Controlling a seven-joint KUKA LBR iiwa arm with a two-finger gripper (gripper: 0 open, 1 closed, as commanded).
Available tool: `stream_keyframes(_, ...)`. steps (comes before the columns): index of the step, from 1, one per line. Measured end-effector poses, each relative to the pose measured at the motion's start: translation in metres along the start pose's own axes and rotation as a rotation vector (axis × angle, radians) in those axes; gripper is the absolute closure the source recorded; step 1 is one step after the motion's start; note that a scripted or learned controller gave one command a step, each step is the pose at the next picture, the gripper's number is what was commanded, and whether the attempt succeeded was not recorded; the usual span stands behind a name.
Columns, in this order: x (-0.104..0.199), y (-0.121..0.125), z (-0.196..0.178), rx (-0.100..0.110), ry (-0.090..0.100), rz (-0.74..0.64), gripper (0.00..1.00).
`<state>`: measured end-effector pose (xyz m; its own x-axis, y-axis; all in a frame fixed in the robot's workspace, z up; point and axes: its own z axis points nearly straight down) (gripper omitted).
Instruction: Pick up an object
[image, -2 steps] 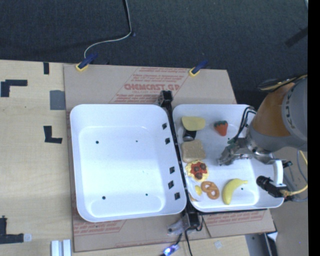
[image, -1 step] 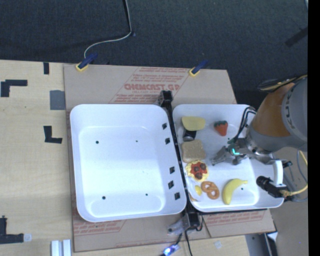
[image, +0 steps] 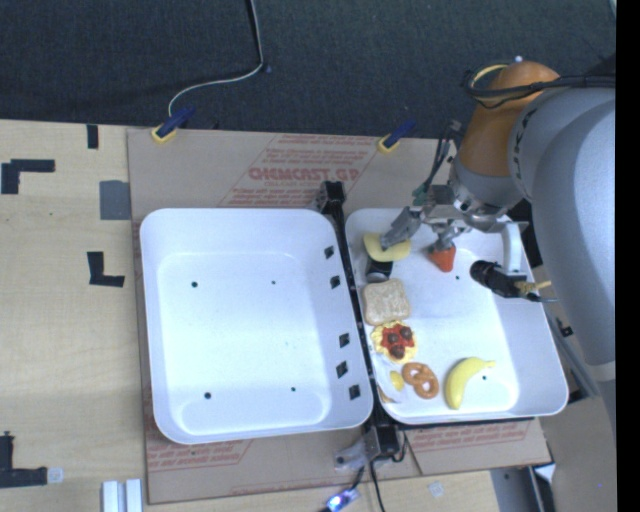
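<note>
A: Surface?
B: Wooden worktop (image: 60, 300), cardboard under two white bins (image: 240, 420), dark carpet behind.
A: Gripper (image: 425, 228)?
B: Spread wide, nothing held, over right bin; yellow piece (image: 385, 248) beside one finger, banana (image: 465, 380) at near corner.

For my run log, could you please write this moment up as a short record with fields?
arm: reaches in over right bin, far end
end effector: above a yellow piece; grasp cannot be judged
right bin contents: orange piece, bread slice, pizza slice, pretzel, banana
left bin: white
</note>
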<state>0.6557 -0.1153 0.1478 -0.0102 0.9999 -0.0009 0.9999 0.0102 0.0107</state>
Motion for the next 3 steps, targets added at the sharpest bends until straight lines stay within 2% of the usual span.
stream_keyframes(1, 0.020, 0.008, 0.067, 0.013, 0.001, 0.008, 0.00)
stream_keyframes(2, -0.035, -0.052, 0.062, 0.011, -0.001, 0.015, 0.00)
stream_keyframes(3, -0.073, 0.004, 0.062, 0.041, 0.008, 0.002, 0.00)
